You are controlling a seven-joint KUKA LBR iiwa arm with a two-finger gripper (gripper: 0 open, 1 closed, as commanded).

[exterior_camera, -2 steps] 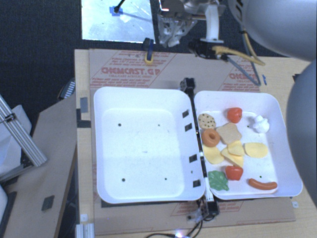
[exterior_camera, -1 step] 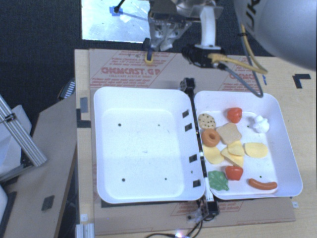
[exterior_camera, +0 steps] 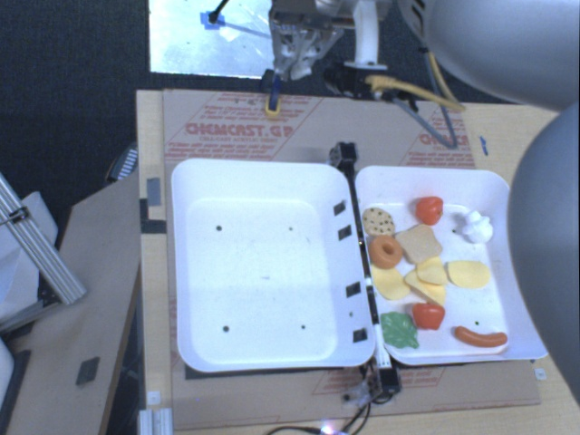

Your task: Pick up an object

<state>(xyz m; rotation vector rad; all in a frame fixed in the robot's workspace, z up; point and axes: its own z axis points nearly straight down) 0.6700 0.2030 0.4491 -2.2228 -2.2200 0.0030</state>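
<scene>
Bench layout with two shallow white bins side by side on a brown board printed with red lettering (exterior_camera: 237, 129). Left bin (exterior_camera: 190, 188): four small dark dots on its floor. Right bin (exterior_camera: 494, 184): all of the toy food items, grouped toward the divider (exterior_camera: 355, 243), a dark strip with black clips running between the bins.

Contents of the right bin, counted: one speckled cookie (exterior_camera: 377, 220); one brown doughnut ring (exterior_camera: 386, 252) just below it; one tan bread slice (exterior_camera: 420, 242) touching the doughnut's right side; two red tomato-like pieces, the upper (exterior_camera: 430, 209) near the back wall and the lower (exterior_camera: 429, 315) toward the front; four yellow pieces, one (exterior_camera: 391, 285) under the doughnut, two overlapping (exterior_camera: 431, 274) below the bread, and one (exterior_camera: 468, 274) farther right; one white lumpy piece (exterior_camera: 475, 227) near the right wall; one green leafy piece (exterior_camera: 399, 331) at the front beside the divider; one sausage (exterior_camera: 480, 337) along the front wall.

Gripper (exterior_camera: 297, 62): high at the top of the view, above the board and behind the bins, well apart from every item. Whether its fingers are spread or pressed together cannot be told. A small yellow-and-blue object (exterior_camera: 271, 107) lies on the board just below it. The grey arm (exterior_camera: 507, 25) crosses the upper right corner, and its bulk overlaps the right bin's outer edge.
</scene>
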